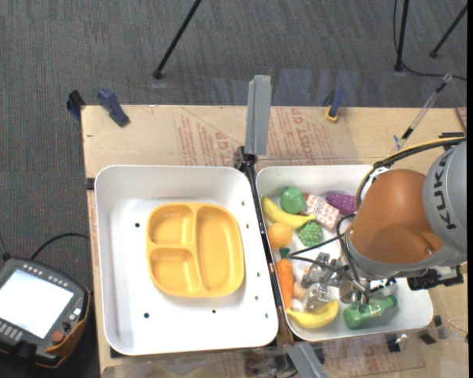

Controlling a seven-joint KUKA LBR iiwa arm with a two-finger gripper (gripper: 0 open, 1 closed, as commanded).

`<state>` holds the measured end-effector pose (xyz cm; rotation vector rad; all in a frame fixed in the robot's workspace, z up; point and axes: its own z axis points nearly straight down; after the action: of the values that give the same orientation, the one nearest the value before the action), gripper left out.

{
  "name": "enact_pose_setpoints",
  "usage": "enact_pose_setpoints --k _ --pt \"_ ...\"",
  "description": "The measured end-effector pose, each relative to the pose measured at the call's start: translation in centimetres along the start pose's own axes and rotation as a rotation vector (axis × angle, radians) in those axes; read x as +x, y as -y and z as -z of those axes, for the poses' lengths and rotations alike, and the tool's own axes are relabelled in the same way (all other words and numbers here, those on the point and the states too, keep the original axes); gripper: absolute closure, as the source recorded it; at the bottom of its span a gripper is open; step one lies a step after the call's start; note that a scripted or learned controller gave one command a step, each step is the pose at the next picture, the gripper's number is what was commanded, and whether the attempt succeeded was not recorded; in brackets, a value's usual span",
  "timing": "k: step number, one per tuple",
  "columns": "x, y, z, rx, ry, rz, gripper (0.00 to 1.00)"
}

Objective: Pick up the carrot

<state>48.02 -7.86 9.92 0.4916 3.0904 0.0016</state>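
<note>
My pincer (325,278) hangs low in the right bin (422,309); I cannot tell its state. The carrot (285,282) lies just left of it, along the bin's left wall. My arm (457,199) reads "KU"; the surface (213,136) bears red, unreadable print.
</note>
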Motion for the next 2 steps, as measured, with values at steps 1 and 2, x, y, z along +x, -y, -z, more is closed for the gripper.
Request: enact_pose_setpoints --k 1,2 --pt "-0.8 -0.8 16.8 0.0 0.001 0.028 1.0" --pt "3.2 -8.5 8.6 0.006 -0.017 -0.247 1.0"
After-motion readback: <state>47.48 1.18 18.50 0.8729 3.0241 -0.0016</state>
